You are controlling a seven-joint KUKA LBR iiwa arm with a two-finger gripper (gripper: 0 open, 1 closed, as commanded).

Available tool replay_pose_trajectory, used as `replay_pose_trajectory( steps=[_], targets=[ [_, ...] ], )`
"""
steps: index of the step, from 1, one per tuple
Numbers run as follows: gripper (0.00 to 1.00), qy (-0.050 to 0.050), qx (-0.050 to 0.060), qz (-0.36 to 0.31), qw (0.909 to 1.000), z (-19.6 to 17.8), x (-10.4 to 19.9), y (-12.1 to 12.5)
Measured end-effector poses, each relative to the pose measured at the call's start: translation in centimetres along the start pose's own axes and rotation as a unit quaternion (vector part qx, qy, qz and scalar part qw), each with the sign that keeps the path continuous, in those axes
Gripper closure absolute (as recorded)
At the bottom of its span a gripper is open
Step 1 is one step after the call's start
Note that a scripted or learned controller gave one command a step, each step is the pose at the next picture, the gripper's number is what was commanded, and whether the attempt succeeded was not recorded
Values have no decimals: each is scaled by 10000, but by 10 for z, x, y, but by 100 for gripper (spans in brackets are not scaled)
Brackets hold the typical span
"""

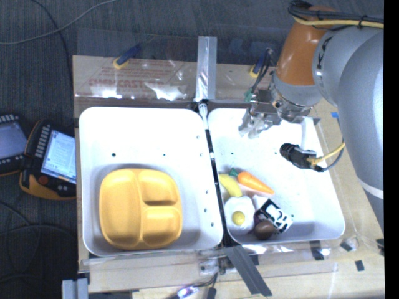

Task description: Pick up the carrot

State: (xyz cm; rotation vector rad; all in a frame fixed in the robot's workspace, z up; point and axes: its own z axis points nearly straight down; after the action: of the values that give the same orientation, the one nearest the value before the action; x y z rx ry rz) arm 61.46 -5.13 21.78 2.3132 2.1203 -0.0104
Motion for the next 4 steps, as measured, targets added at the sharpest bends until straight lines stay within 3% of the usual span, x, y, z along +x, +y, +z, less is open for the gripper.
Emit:
replay_pose_trajectory(
  steps=[1,2,3,4],
  targets=[
    [0,-1,-1,-3,10000,0,0,0],
    [0,22,11,-323,9995,36,-27,-64],
    [0,23,13,-553,9985,117,-61,-47],
    [100,47,23,-561,9984,109,-59,-48]
  ],
)
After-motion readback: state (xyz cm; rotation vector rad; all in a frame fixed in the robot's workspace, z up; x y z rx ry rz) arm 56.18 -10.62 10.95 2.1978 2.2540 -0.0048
